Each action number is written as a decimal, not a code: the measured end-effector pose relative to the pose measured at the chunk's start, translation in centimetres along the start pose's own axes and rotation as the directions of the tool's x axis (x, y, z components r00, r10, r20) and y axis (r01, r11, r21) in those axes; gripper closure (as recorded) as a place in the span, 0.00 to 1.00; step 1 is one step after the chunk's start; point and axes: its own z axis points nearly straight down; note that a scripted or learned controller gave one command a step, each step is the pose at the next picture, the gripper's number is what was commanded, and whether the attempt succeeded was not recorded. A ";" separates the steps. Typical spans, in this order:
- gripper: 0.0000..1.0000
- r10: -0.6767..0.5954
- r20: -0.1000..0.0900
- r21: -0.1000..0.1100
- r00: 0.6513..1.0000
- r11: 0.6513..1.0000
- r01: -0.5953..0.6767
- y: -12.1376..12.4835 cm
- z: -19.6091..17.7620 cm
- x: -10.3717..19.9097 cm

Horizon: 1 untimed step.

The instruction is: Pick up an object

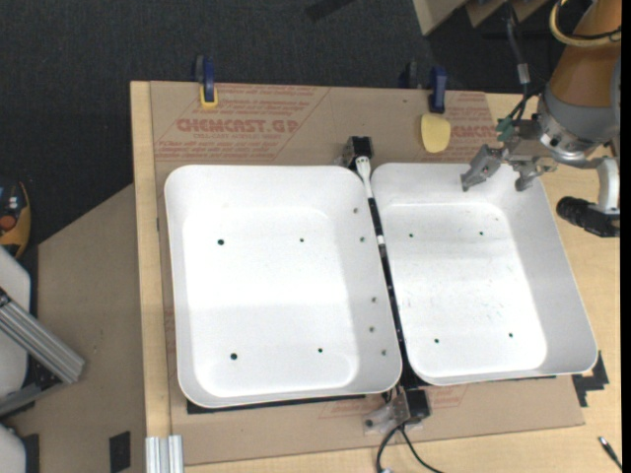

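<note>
You have two white bins point(271, 284) on the bench point(148, 264), one gripper point(503, 170) with fingers spread holding nothing, and its arm point(587, 57) cut off at the frame's edge.

open hand point(503, 170) hovers over right bin point(552, 264).

Dark carpet floor point(148, 28) around brown bench point(296, 116)

even bright light, soft shadows (slightly grainy, mildly soft focus)
</note>
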 end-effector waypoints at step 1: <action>0.00 -0.004 -0.004 0.008 1.000 1.000 0.004 -2.6 11.1 6.0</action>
